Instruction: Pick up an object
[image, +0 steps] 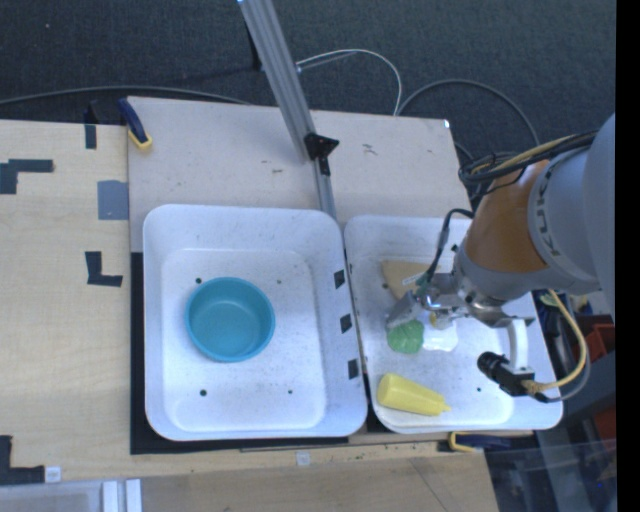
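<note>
White right bin: green object just below fingers.

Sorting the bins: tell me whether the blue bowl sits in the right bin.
No, the blue bowl sits in the left bin.

A pale counter stands on dark carpet. A light wooden top with black tape marks adjoins its left edge. A grey pole slants up from the counter's far middle. Cables trail across the carpet beyond the far edge.
</note>
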